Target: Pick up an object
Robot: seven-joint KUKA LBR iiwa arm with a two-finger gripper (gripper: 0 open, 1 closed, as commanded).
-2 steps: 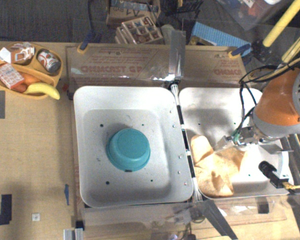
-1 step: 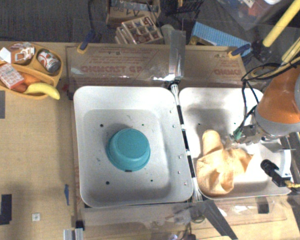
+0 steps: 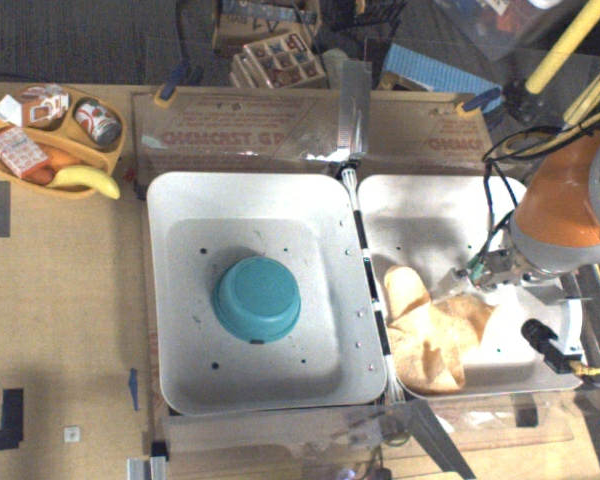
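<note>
Wooden tabletop is carrying two white bins side by side, with a yellow dish of toy food sitting at its far left corner. Left bin is holding an upturned teal bowl near its centre, while right bin is holding crumpled tan cloth along its near side. Jaws are hovering low just beside the cloth's far edge; cannot tell whether they are released or clenched.

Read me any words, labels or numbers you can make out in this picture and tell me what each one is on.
No text reads with certainty.
Cardboard strip behind the bins: large faded letters, blurred.
Food packets in the yellow tray: print too small.
Can: label unreadable.
</note>
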